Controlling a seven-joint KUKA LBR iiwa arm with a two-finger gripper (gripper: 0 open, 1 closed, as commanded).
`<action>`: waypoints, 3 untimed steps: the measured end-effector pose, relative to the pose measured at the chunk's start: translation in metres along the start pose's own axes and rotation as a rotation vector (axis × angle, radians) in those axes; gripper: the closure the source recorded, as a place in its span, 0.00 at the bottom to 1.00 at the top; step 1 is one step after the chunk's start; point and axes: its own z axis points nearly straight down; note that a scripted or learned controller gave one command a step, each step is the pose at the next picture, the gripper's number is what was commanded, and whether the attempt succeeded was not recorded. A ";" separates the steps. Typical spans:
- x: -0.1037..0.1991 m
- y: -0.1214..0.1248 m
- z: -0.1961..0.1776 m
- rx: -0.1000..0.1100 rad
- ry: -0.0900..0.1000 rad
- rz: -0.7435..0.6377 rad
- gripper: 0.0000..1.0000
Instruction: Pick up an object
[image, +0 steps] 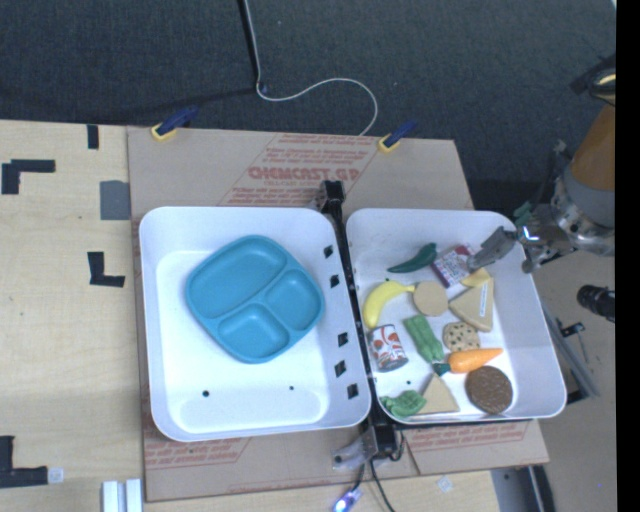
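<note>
The right bin (520, 300) holds several toy foods: a yellow banana (385, 298), a dark green pepper (412, 260), a small packet (452, 265), a cheese wedge (478, 305), a round tan cookie (432, 298), a can (388, 347), a carrot (475, 360) and a brown patty (490, 388). My gripper (508, 245) hangs at the bin's upper right edge, just right of the packet and above the cheese wedge. I see nothing held in it.
A blue divided plate (255, 297) lies in the left bin (160, 330). A black divider with clips (345, 310) runs between the bins. The arm's grey and orange body (590, 180) stands to the right, beyond the bin rim. A white cable (300, 95) loops at the back.
</note>
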 end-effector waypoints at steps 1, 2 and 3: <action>0.035 -0.037 -0.202 -0.019 -0.004 -0.003 0.00; 0.034 -0.037 -0.201 -0.002 -0.002 -0.001 1.00; 0.014 -0.077 -0.320 -0.015 -0.006 0.003 1.00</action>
